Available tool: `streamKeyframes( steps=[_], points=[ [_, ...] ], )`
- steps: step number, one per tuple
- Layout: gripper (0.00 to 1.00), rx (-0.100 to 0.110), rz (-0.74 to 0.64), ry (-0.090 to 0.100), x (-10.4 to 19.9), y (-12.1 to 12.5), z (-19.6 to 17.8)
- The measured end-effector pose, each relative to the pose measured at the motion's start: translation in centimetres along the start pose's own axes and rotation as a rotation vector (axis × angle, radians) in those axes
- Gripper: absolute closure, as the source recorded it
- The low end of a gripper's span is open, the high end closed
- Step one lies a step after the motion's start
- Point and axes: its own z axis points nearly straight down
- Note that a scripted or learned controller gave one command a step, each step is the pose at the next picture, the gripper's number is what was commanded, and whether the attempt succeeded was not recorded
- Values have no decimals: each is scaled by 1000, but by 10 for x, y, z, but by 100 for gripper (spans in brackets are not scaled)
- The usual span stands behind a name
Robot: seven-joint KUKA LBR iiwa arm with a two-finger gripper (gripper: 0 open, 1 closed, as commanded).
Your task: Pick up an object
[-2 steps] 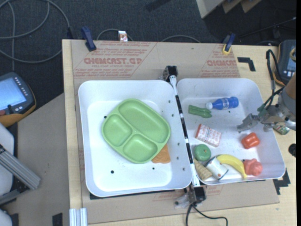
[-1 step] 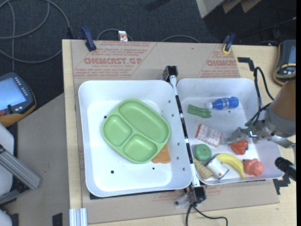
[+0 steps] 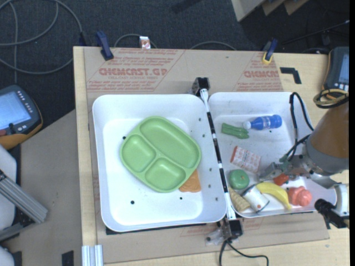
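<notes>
The gripper (image 3: 279,170) hangs low in the right bin (image 3: 281,100), just above the yellow banana (image 3: 275,193), but whether it is clenched or released cannot be told. Left of the banana lies a green round fruit (image 3: 239,178), and above it a blue bottle (image 3: 264,122)

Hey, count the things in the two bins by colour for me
Green: 3, plate, small ball, wedge
Blue: 1, bottle
Yellow: 1, banana
Orange: 2, flat piece, lumpy toy
Red-white: 1, packet
Total: 8; others by the gripper are unclear.
</notes>
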Motion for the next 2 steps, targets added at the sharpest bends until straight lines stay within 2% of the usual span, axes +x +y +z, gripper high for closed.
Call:
streamKeyframes(
  steps=[1,2],
  points=[
    [100,-2,-1,-1,0,1,-10],
    [100,-8,-13,1,103,6,-105]
  ],
)
